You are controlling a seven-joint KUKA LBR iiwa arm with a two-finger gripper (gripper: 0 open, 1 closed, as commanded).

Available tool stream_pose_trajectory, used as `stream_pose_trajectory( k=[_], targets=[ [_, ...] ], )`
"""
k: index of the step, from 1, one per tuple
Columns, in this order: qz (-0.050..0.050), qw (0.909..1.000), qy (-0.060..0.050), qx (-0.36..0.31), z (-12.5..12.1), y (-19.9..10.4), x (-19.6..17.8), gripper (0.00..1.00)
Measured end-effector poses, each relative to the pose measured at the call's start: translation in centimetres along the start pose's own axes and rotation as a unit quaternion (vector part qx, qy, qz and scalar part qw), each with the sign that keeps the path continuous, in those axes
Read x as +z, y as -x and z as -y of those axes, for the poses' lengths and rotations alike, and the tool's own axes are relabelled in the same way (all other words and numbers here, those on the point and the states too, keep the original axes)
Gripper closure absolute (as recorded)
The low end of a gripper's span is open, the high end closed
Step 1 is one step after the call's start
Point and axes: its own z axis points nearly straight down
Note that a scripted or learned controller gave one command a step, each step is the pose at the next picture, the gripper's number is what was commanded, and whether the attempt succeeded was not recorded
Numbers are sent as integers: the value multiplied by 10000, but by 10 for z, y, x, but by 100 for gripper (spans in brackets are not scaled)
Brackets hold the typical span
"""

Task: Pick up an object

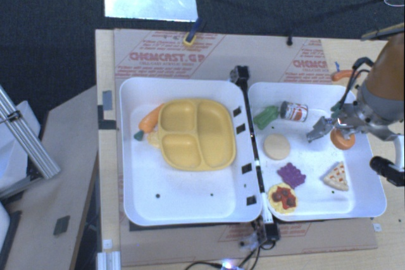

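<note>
Nearest the camera, in the right white bin (364, 208), lie a small round pizza toy (283, 197), a purple grape cluster (291, 174) and a pizza wedge (336, 177). Beyond them sits a beige disc (276, 147). The end effector (324, 128), its opening impossible to judge, hovers beside an orange round object (343, 140), the likeliest target. A yellow divided plate (193, 134) crowds the left white bin (136, 199). Farther back a green vegetable toy (266, 116) and small red-labelled can (293, 112) lie apart, obstructing nothing.

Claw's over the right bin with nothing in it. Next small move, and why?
Probably lower the claw toward the round tan cookie just below-left of it. No item shows between its fingers, it hangs above the right bin, and the cookie lies flat and apart from its neighbours.
</note>
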Motion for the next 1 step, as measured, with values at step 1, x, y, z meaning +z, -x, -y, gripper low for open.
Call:
stream_pose_trajectory(
  k=[1],
  targets=[
    [12, 10000, 59, -14, -3, 0, -6, 0]
  ],
)
